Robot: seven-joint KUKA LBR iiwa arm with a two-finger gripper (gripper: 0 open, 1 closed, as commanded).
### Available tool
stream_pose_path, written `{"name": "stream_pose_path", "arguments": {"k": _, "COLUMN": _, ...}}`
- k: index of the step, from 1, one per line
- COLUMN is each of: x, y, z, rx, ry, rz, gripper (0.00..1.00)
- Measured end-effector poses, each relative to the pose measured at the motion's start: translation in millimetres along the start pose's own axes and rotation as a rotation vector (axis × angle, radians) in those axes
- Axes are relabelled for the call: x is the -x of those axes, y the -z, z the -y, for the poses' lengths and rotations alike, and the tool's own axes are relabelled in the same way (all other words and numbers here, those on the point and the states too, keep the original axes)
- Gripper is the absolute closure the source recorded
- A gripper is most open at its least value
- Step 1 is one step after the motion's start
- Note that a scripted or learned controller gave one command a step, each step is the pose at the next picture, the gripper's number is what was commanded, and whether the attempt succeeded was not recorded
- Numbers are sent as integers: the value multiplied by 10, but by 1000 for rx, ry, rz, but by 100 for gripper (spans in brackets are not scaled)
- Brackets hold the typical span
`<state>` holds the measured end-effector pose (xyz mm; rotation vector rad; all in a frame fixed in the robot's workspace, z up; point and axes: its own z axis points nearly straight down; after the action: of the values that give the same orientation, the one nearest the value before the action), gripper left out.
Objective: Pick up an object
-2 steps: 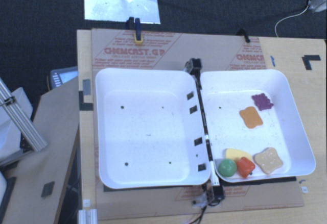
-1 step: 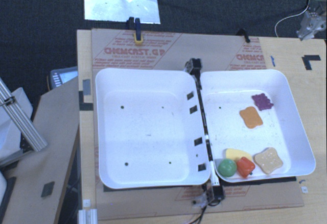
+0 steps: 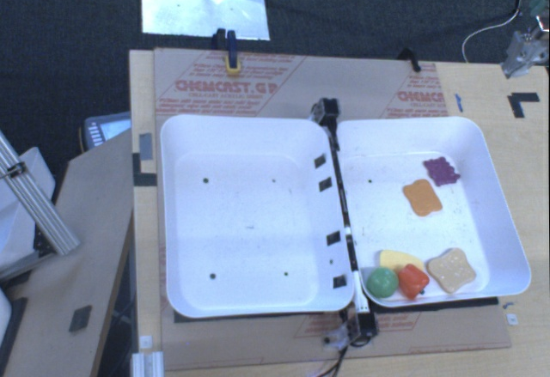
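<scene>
White plastic everywhere here: two shallow bins side by side on a wooden bench, and the left bin has nothing to grab, so all the candidates sit in the right bin. Up near its far right there's a small purple bumpy toy like a grape bunch, with a flat orange slab just beside it. Down in the near corner a round green ball-shaped toy, a red-orange pepper-looking toy, a yellow wedge and a tan toast-shaped slice are bunched together, some touching. As for the gripper, I honestly can't tell what it's doing, open or closed. My guess at the risk: going for that near cluster means bumping neighbours or clipping the bin wall, since they hug the rim and the divider. The flat pieces could also just slip. The purple and orange ones have more open floor around them, so that's the easier approach.
</scene>
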<state>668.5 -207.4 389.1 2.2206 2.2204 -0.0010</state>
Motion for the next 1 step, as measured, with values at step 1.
{"name": "stream_pose_path", "arguments": {"k": 1, "x": -239, "y": 1579, "z": 20, "rx": 21, "ry": 7, "rz": 5, "gripper": 100}}
